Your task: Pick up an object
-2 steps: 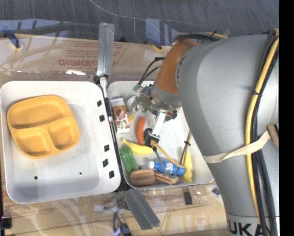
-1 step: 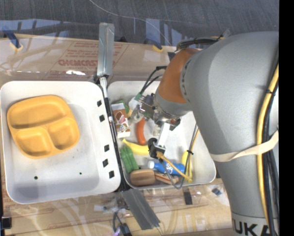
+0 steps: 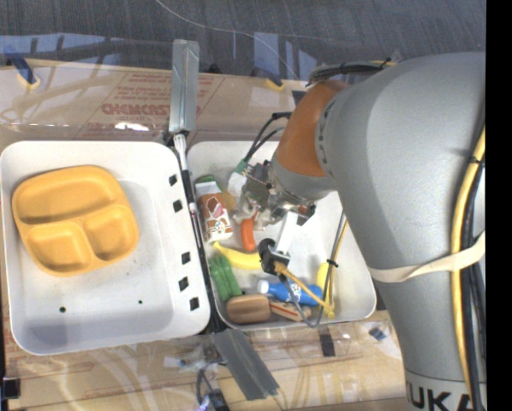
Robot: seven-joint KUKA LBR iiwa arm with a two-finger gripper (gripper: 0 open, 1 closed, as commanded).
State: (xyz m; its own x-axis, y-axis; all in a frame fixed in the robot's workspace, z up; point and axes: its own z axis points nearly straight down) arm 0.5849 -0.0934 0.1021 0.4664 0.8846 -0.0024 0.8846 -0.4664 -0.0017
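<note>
The right bin (image 3: 356,294) holds a heap of small objects. Among them are a brown printed can (image 3: 215,216), an orange carrot-like piece (image 3: 248,235), a yellow banana (image 3: 240,258), a green piece (image 3: 222,275), a brown block (image 3: 248,308) and a blue item (image 3: 292,293). My gripper (image 3: 258,202) hangs low over the bin's upper left part, just right of the can and above the orange piece. The wrist hides its fingers from above.
The left bin (image 3: 85,315) holds a yellow divided tray (image 3: 74,217) in its upper left. A grey divider (image 3: 184,92) runs between the bins at the back. My arm's bulk covers the right bin's right side.
</note>
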